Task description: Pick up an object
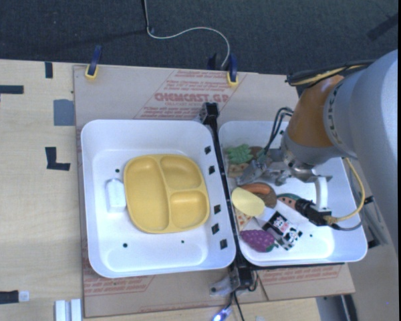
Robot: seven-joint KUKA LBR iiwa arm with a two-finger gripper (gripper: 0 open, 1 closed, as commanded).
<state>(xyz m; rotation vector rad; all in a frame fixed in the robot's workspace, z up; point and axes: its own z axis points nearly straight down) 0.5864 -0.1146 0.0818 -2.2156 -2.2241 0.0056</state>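
My gripper [257, 171] reaches down into the right bin [341, 246], near its upper left part. It hangs just above a brown-orange toy food piece [262, 190] and a yellow lemon-shaped piece [247, 202]. A green leafy piece [239, 154] lies to the gripper's upper left. Purple grapes [259, 239] and a black-and-white item [281, 227] rest nearer the bin's front. Nothing can be seen held by the gripper.
The left bin [97, 246] holds a yellow divided plate [166, 192] and a small white block [115, 194]. A black divider [217, 179] runs between the bins. The grey arm with its orange band [314, 116] covers the right bin's far right side.
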